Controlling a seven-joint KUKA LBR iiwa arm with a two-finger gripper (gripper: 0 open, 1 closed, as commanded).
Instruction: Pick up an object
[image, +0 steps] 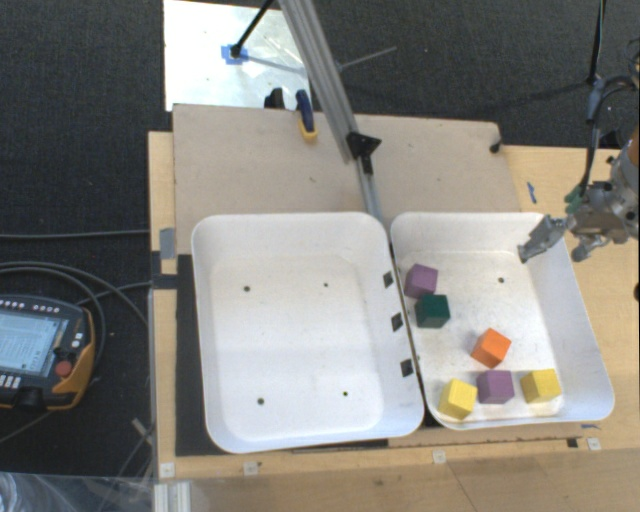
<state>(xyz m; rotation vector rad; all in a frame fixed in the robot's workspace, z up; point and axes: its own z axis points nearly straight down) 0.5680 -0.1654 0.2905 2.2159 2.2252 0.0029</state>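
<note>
Hovering with claw (557, 240) apparently open and empty above the right bin (585, 330), it could pinch the light, stiff orange block's (491, 347) flat sides.

A single fixed camera hangs above the pale wooden bench (470, 150) and looks down at a slant, so the bench's far edge sits toward the top of the frame and its near edge along the bottom. It stands far enough back to take in both the left shallow white plastic bin (215, 330) and the right shallow white plastic bin (580, 330) whole (with dark carpeted floor (80, 120) showing past the bench on the left and top). The grey metal two-finger gripper (556, 243) enters at the frame's right edge, over the right bin's far corner.
</note>
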